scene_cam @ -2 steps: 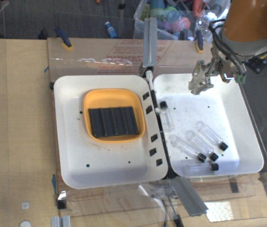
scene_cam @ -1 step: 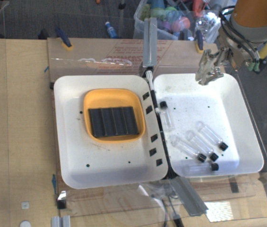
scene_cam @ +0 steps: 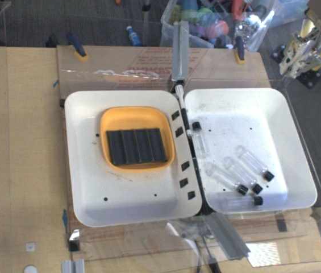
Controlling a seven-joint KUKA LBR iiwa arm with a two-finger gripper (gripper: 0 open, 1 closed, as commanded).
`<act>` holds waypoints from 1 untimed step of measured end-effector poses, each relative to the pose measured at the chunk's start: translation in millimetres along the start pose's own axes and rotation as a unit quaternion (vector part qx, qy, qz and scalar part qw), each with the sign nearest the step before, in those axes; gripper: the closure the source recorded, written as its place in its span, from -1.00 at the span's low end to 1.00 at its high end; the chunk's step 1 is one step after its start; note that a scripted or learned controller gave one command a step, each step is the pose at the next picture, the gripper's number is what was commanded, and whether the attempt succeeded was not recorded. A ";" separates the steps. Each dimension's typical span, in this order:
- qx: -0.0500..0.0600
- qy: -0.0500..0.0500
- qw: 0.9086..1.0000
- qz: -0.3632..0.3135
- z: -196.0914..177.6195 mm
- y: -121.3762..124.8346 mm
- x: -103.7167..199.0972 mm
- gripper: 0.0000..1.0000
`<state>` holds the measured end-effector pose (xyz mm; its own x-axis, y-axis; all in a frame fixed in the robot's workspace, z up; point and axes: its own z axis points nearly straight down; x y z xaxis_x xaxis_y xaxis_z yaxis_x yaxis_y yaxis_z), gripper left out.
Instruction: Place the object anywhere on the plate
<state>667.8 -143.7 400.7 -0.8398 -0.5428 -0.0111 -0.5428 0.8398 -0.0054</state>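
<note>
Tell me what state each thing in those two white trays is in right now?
Orange plate: upright in the left bin, bearing a dark ribbed block.
Dark ribbed block: lying flat on the plate.
Clear tubes: lying on their sides in the right bin, black caps on.

A robotics lab: taped white bins (scene_cam: pixel 245 203) on a wooden bench (scene_cam: pixel 18 152), clutter box (scene_cam: pixel 228 10) behind.

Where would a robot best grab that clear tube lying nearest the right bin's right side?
Probably mid-body, from straight above. The tube lies flat and slanted on the bin floor, its black cap at the lower right. Fingers should close across its narrow width; neighbouring tubes crowd its left.
</note>
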 end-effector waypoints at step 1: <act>0.000 0.000 0.987 -0.163 -37.0 -45.9 29.5 1.00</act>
<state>667.5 -198.4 437.7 -0.6204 -0.7842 -0.0086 -0.7842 0.6205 -0.0082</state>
